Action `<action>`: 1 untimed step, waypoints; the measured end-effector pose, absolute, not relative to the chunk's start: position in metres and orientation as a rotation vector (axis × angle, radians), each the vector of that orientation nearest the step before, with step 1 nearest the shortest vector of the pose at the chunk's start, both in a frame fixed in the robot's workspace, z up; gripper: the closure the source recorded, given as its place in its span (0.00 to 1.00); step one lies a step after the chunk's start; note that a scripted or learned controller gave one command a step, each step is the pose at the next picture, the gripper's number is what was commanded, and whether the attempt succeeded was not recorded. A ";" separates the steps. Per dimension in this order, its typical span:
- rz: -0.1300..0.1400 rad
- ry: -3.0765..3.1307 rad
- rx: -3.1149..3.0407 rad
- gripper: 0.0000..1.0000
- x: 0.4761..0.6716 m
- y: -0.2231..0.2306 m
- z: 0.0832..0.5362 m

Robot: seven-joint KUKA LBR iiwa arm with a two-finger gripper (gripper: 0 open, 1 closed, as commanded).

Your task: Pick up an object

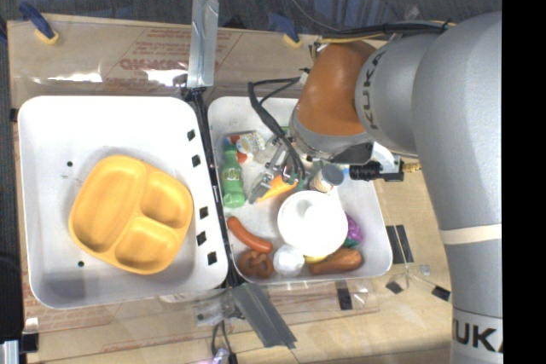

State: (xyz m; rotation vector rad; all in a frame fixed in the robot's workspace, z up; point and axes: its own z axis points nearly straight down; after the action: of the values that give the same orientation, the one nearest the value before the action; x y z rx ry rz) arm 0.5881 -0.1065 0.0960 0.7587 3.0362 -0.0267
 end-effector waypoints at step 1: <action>-0.010 3.038 0.747 1.00 0.590 -0.099 0.106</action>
State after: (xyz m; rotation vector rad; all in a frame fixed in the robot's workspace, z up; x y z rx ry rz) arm 0.5897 -0.0995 0.1058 0.7470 3.0381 -0.0098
